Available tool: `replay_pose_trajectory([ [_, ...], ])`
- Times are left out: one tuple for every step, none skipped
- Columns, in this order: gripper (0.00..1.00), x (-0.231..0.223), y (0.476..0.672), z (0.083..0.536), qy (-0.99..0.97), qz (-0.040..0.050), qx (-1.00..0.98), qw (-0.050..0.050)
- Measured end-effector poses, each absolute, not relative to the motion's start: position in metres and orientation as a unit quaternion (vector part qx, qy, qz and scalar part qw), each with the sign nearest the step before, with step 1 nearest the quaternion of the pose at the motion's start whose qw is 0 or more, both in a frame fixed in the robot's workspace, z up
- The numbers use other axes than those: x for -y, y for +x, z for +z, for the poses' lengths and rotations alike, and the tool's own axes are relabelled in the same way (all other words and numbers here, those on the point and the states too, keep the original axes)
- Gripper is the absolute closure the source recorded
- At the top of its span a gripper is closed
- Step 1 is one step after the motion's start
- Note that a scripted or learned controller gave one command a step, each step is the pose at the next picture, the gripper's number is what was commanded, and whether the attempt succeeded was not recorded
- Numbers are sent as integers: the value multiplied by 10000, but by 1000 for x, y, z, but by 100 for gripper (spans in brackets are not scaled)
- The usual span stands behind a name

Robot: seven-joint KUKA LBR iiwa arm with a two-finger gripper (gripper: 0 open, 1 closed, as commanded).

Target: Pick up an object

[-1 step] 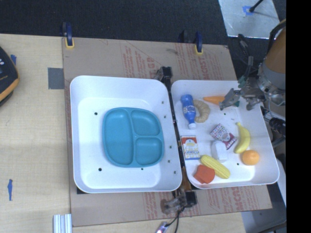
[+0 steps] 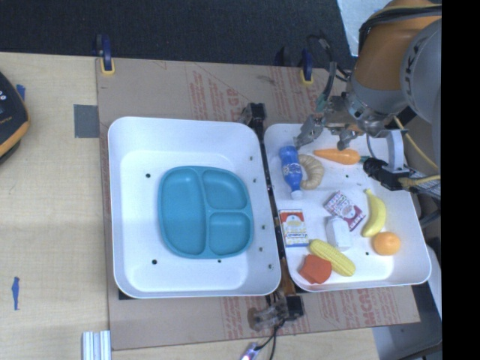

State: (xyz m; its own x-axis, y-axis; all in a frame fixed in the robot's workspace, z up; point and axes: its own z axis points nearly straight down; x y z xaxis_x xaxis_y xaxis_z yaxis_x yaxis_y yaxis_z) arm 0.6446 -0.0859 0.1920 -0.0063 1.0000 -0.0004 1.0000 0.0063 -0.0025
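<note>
Two fingers point(image 2: 309, 130) of the gripper point(image 2: 328, 130) spread wide, holding nothing; carrot point(image 2: 337, 156) just below them, bottle point(image 2: 291, 168) nearby.

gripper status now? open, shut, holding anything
Gripper: open, fingers spread above the far end of the right bin, just by the carrot; nothing between them.

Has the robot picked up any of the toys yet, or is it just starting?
Just starting. Nothing looks lifted: the carrot, bottle, banana, corn and orange all lie in the right bin. The claw hangs at that bin's far edge, near the carrot, carrying nothing. Grabbing and lifting are left.
</note>
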Motion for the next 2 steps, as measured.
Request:
replay_pose_trajectory([
  [0,122,589,105,-7054,19,7088,8],
  [0,114,646,92,-7059,14,7083,8],
])
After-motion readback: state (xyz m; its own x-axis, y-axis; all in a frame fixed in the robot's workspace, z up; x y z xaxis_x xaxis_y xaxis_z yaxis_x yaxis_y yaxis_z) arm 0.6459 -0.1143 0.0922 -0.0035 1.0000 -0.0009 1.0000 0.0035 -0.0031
